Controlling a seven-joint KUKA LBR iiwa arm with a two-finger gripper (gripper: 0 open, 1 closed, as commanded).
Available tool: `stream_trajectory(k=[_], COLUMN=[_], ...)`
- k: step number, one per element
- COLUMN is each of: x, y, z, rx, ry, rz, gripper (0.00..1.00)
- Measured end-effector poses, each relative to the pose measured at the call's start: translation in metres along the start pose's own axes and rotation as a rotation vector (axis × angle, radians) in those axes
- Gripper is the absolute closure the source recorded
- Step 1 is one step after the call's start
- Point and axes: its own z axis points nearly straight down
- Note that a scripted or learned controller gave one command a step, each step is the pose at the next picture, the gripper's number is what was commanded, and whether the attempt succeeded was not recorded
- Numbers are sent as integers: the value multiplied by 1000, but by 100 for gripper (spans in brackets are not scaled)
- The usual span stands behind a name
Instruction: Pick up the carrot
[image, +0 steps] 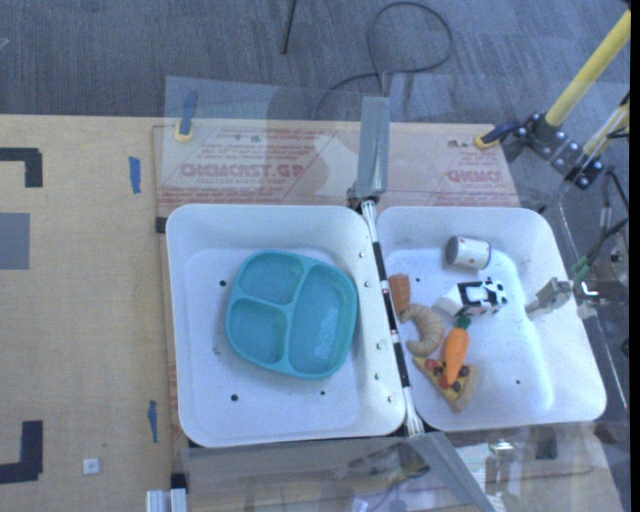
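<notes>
The pincer (552, 296) waits at the right edge of the right bin (560, 395); I cannot tell its state. The carrot (455, 352) lies near that bin's left side, touching a croissant (428, 327). Nothing is picked up yet.

Orange carrot with green top (455, 350) hemmed in: tan croissant-shaped pastry (427, 328) touching on left, pizza slice (451, 380) underneath, black-and-white cow toy (483, 296) just above. Right half of right white bin (560, 370) open floor. Left white bin (200, 400): teal divided plate (291, 313) occupies centre, margins free.
</notes>
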Motion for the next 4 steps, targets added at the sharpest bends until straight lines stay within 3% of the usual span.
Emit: stream_trajectory(k=[1,2,3,4], x=[55,110,120,117], y=[31,2,3,5], z=[104,103,103,92], rx=[-8,-9,-8,-16], ry=[-4,-2,-5,-8], rz=[-141,129,-310,-305], gripper=[0,0,0,100])
